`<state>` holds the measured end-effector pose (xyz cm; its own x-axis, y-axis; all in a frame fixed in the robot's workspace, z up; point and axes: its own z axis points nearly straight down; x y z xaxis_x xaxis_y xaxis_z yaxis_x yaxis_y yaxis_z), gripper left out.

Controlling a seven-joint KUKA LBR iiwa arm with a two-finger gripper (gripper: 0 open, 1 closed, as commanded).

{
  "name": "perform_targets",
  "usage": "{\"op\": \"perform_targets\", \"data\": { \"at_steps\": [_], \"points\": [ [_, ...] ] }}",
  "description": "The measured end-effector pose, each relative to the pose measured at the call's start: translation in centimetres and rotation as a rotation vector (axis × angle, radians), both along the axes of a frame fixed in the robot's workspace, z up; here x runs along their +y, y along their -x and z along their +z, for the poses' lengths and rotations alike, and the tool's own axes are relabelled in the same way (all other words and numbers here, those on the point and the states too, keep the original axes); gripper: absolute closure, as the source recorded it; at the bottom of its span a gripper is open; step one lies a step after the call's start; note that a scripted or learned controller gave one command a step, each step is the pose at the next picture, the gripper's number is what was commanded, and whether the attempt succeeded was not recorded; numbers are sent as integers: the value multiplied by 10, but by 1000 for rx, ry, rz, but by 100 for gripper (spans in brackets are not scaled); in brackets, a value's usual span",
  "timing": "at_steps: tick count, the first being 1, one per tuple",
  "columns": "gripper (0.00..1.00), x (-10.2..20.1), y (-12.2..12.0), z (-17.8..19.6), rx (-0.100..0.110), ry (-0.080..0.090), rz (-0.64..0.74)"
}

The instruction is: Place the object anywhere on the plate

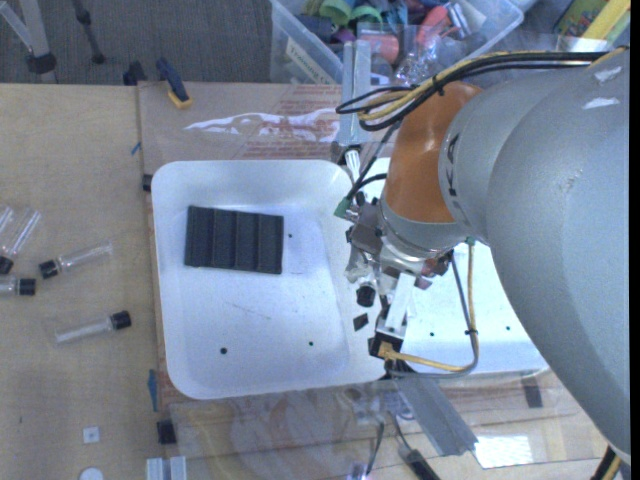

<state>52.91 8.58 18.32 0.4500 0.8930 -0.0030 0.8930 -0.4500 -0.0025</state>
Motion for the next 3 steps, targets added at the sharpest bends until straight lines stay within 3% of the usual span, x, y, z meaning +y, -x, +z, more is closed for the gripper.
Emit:
{"op": "perform_targets", "data": {
  "at_steps": [1,2,3],
  "points": [
    [100,30,-53,70,-1,0,-103],
    [100,123,-6,155,-2,0,21],
    [100,139,-11,55,3,2,-360]
  ]
}}
